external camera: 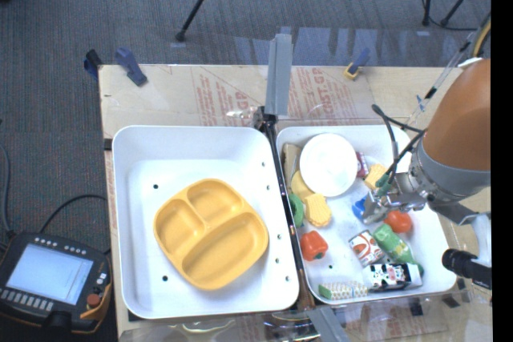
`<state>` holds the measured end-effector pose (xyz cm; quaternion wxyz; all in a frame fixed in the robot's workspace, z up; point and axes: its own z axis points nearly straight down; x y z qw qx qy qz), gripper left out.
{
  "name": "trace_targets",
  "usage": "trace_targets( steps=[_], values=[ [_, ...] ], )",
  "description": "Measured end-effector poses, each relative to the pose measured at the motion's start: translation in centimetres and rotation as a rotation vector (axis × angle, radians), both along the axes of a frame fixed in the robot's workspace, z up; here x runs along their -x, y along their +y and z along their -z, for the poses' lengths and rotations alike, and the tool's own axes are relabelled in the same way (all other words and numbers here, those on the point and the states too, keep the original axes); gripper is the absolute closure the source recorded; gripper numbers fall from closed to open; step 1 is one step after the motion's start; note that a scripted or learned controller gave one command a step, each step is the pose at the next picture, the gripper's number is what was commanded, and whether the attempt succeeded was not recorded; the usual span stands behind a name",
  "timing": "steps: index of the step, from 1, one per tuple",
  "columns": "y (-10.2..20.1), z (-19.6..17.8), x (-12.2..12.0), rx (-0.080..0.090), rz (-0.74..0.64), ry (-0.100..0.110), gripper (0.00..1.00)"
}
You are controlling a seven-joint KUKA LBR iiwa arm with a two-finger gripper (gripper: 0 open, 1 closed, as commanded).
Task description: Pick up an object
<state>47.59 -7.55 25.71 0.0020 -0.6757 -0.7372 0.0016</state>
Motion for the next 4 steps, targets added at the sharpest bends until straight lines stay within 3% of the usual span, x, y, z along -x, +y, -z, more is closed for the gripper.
trace_targets(
  steps=[1, 2, 3, 4],
  values=[
    [-1.4, 17.1, 0.1, -0.002, -0.132, -0.001, 1.0],
    [-1.5, 17.1, 0.1, -0.002, -0.131, 0.0, 0.0],
    [-1.4, 17.1, -3.5, -0.001, -0.06, 0.0, 0.0],
    [-0.9, 17.1, -6.1, 0.0, 0.096, 0.0, 0.0]
  ],
)
